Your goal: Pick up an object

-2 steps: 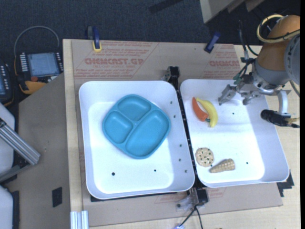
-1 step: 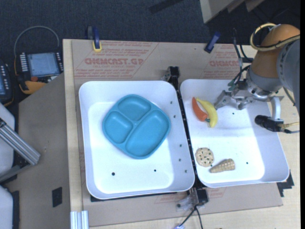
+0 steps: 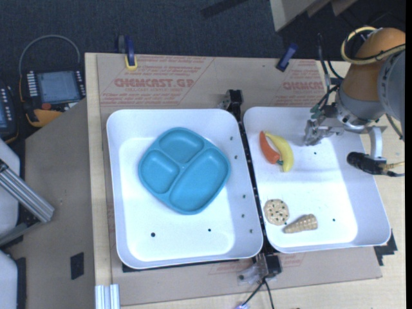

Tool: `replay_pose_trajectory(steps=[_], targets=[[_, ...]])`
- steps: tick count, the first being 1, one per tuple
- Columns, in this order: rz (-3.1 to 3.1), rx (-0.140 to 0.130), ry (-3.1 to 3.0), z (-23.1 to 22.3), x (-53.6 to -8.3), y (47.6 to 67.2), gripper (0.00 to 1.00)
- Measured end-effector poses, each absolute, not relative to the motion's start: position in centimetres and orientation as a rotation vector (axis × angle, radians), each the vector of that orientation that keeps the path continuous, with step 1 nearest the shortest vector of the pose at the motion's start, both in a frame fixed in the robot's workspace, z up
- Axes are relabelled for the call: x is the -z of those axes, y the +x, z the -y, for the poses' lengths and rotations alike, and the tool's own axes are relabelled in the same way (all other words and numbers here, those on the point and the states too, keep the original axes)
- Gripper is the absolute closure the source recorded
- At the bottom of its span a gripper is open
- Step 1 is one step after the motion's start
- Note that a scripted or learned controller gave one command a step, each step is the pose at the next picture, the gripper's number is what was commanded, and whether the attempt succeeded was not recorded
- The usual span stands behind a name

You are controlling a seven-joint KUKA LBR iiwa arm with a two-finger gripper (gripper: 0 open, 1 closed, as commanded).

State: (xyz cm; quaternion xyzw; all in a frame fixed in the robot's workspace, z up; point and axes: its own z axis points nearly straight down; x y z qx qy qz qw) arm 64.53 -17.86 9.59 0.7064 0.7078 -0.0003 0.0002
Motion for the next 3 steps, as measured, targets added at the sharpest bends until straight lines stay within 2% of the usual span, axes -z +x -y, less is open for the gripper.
replay_pose_trajectory(steps=[3], targets=[[-2.218,-0.005,2.215,18.5,-23.7,66.2,1.0]])
